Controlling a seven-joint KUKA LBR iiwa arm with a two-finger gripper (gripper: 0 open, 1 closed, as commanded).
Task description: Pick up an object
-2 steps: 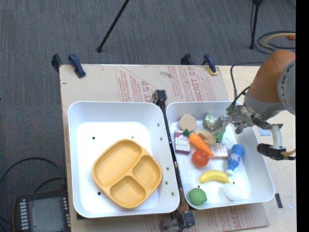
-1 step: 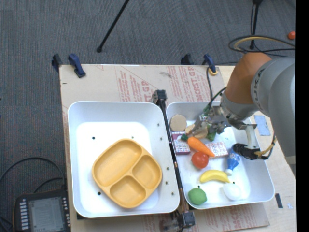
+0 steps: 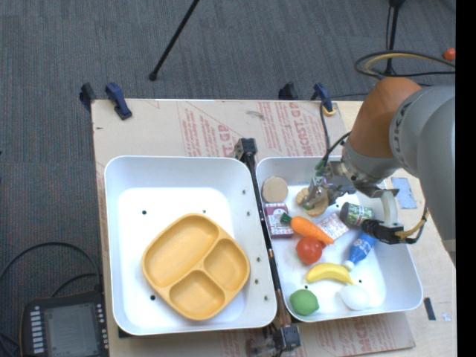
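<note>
Nearest, the right white bin (image 3: 405,292) is crowded along its front edge: a green lime (image 3: 303,302), a yellow banana (image 3: 329,274), a white egg (image 3: 355,297), then a red tomato (image 3: 309,251) and an orange carrot (image 3: 311,230). Open floor lies left, around the yellow divided plate (image 3: 195,265). Farther back, the grey arm (image 3: 416,136) bends down from the right; its gripper (image 3: 318,190) sits over a tan item (image 3: 312,199) at the bin's rear, grip state unreadable

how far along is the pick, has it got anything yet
Done: the arm has reached into the right bin and the gripper is low at its back, over a small tan object. In hand: nothing I can confirm; whether the fingers have it is unclear. Left: a sure grasp and a lift. The carrot, tomato, banana and lime lie untouched.
</note>
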